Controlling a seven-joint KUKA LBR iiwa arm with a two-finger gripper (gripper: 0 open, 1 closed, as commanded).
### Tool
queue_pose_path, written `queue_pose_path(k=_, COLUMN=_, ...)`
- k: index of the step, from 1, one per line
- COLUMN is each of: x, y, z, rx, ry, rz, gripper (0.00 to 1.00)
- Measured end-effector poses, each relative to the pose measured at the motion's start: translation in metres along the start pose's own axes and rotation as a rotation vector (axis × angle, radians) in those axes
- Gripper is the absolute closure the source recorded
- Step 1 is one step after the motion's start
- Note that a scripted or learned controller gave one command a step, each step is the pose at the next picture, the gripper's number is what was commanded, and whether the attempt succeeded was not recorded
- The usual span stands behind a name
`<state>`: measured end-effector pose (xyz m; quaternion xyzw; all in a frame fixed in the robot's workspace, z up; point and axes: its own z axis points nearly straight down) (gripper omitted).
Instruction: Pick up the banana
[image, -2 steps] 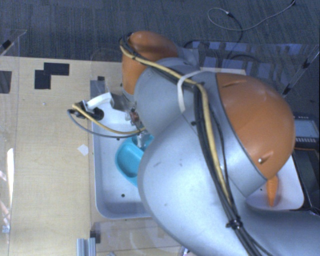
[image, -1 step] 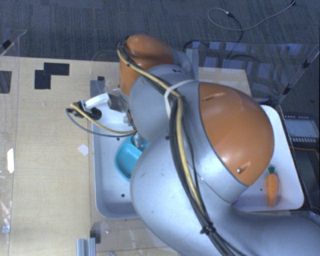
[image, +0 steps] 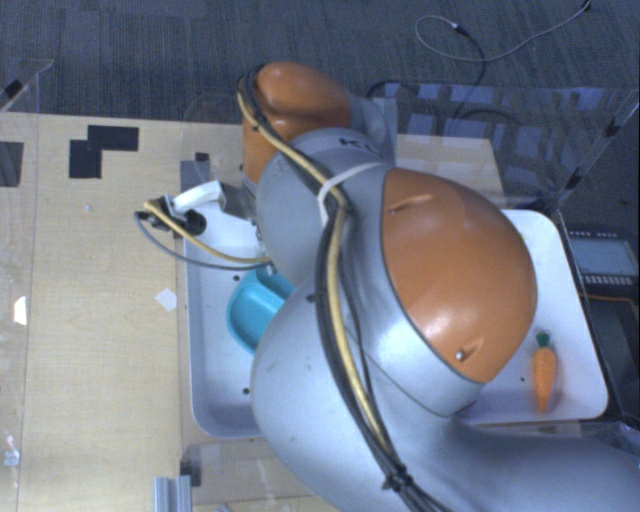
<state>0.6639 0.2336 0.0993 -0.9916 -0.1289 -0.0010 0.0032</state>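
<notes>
Two bins (image: 200, 400) | arm (image: 400, 330) hides most — banana likely beneath | gripper state: we cannot tell | descend slowly — confirm banana first

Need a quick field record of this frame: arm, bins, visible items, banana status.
arm: grey and orange body spread across both bins, covering much of them
left bin: white rim visible; blue cup inside, partly under the arm
right bin: white floor visible; toy carrot near its front right corner
banana: cannot be made out
tool: state cannot be told
cables: yellow and black bundle looping over the left bin's far end
</notes>
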Motion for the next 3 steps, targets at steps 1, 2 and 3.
queue_pose_path(k=1, x=-0.047, y=-0.015, z=-0.129, rx=-0.006, ry=0.003, rz=-0.074, gripper=1.00)
queue_pose_path(k=2, x=-0.015, y=-0.005, z=-0.003, rx=-0.004, ry=0.001, rz=0.040, gripper=1.00)
queue_pose_path(k=3, x=-0.063, y=-0.023, z=0.004, rx=-0.005, ry=0.030, rz=-0.097, gripper=1.00)
